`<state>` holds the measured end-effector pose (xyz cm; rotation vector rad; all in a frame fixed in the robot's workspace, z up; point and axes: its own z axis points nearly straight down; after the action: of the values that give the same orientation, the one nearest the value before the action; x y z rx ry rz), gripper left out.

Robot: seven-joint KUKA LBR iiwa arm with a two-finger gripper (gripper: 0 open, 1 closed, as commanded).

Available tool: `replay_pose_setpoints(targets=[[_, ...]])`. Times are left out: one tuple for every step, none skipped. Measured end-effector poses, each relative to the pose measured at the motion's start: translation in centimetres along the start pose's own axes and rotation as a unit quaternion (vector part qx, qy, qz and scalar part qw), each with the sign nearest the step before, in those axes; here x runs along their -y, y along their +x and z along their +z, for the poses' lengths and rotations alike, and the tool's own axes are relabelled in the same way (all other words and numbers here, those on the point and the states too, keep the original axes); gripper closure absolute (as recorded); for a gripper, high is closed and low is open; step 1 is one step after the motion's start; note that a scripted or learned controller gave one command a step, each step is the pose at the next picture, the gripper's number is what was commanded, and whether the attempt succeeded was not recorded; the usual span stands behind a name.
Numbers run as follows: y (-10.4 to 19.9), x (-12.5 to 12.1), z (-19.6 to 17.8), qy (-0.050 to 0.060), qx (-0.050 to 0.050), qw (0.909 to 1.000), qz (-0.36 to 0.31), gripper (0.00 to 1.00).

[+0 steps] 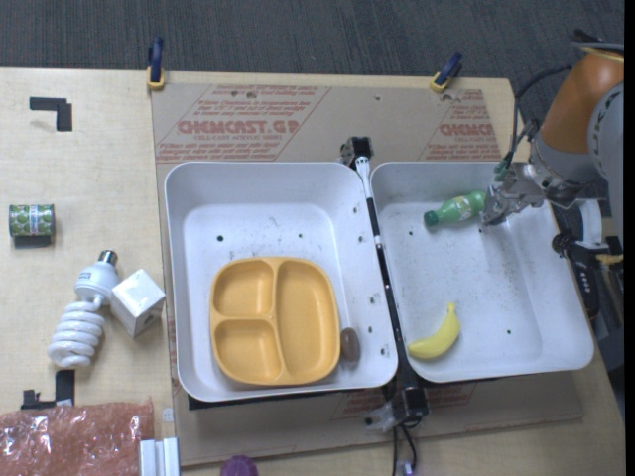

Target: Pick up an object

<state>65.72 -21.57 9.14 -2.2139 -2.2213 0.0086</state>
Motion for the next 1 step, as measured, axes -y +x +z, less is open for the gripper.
replay_pose_setpoints(targets=[[0.07, 6.9, -0.06, -0.004, 0.0, 1.0, 0.002, 0.0]])
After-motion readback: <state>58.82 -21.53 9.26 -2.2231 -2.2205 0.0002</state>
